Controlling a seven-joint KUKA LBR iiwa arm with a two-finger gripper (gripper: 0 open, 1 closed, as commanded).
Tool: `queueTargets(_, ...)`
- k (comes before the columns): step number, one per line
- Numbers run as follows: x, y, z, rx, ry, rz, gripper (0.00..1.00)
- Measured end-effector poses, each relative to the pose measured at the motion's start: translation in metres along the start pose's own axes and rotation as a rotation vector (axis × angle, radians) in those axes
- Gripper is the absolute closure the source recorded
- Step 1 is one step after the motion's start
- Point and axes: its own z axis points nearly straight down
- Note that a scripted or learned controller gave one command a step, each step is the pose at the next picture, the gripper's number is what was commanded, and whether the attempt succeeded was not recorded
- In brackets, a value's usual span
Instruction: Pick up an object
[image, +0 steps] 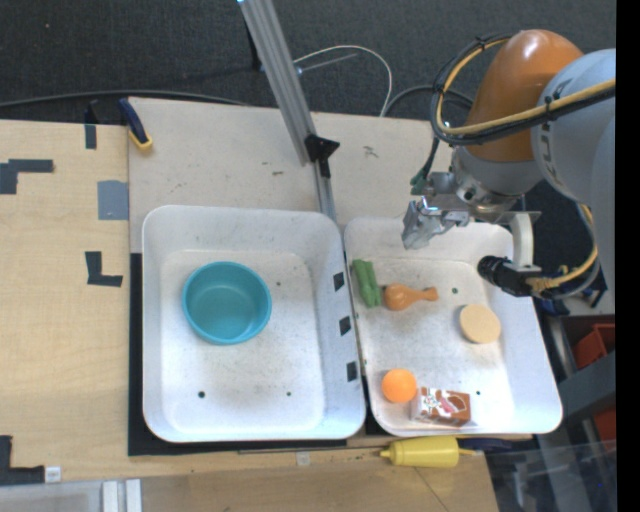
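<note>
My gripper hangs over the far edge of the right bin, above and apart from the objects. In that bin lie a green pickle-like piece, an orange-brown drumstick shape, a tan round disc, an orange ball and a brown and white packet. Nothing shows between the gripper's fingertips. The left bin holds a teal bowl.
A yellow bottle lies on the bench just in front of the right bin. A slanted grey pole rises behind the bins. Cables loop by the arm at the back right. A yellow-blue clamp sits at the back left.
</note>
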Motion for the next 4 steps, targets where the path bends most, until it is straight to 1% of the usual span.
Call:
queueTargets(1, 0.043, -0.009, 0.002, -0.001, -0.001, 0.001, 1.00)
queueTargets(2, 0.095, -0.014, -0.004, -0.002, 0.000, -0.001, 1.00)
queueTargets(3, 0.145, -0.026, -0.003, 0.000, -0.001, -0.001, 1.00)
queueTargets(4, 0.163, -0.028, 0.014, 0.001, -0.003, 0.003, 1.00)
